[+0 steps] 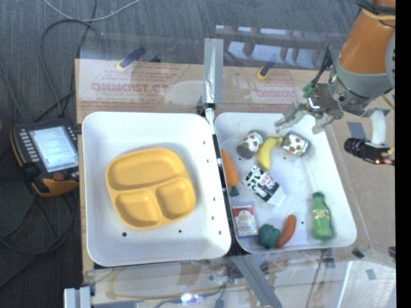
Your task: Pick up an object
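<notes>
The arm (pixel 366 50) hovers at the approach step over two bins, its gripper (pixel 307 114) spread open and holding nothing, so descent comes next; the left bin (pixel 96 236) holds one yellow tray (pixel 151 186), the right bin (pixel 340 191) nine small objects including one banana (pixel 266 151).
</notes>
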